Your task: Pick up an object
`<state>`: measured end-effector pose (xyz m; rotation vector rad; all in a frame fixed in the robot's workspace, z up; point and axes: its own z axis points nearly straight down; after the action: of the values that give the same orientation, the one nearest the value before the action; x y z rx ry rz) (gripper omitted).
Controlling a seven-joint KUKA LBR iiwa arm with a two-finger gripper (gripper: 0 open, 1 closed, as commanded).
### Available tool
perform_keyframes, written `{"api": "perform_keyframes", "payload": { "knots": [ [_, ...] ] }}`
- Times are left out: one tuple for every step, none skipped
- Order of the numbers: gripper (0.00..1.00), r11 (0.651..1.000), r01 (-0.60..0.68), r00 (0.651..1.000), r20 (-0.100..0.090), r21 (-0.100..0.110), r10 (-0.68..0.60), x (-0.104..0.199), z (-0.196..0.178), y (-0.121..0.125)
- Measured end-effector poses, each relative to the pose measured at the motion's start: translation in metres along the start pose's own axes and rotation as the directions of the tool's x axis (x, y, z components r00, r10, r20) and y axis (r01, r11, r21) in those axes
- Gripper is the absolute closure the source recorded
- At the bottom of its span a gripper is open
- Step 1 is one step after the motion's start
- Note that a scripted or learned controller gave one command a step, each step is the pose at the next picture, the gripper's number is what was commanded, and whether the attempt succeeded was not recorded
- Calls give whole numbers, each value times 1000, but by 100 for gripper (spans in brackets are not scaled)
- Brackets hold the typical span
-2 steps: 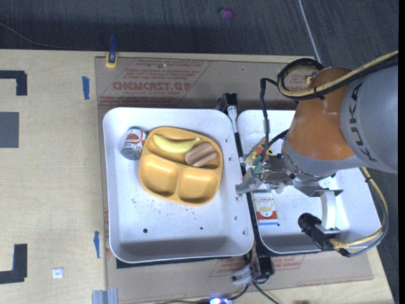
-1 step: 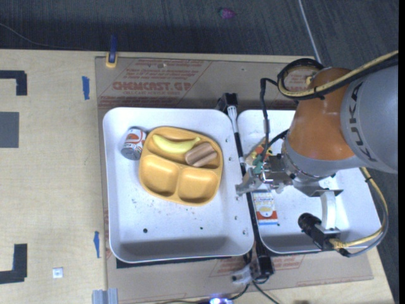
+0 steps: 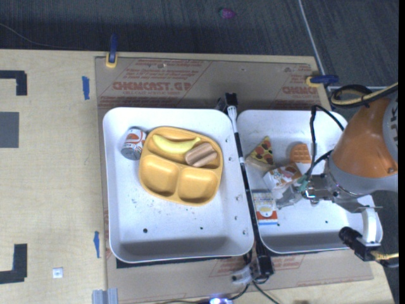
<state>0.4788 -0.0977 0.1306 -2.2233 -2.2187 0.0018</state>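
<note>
low in the right bin (image 3: 297, 239), the gripper (image 3: 297, 192) reaches leftward into a cluster of small items, seemingly to grab the crumpled wrapper (image 3: 280, 177), though its grip state cannot be told.

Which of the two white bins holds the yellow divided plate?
The left bin holds the yellow plate; the right bin, where the claw reaches, holds small food pieces.

Single fixed camera above desk (image 3: 50, 170), looking down at slant. Far edge of desk at frame top, dark floor (image 3: 190, 11) beyond. Mid-range framing: both bins whole, left bin (image 3: 126, 233) near centre, right bin (image 3: 316, 236) toward right edge. Arm (image 3: 364, 151) enters from right, cropped.
</note>
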Motion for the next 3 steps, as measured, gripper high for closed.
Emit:
{"api": "perform_keyframes", "payload": {
  "knots": [
    [0, 1000, 1, 1000, 0, -7, -1, 3, 34, 2],
    [0, 1000, 2, 1000, -4, -8, -2, 5, 40, 3],
    [0, 1000, 1, 1000, -3, -8, -1, 5, 40, 3]
  ]
}}
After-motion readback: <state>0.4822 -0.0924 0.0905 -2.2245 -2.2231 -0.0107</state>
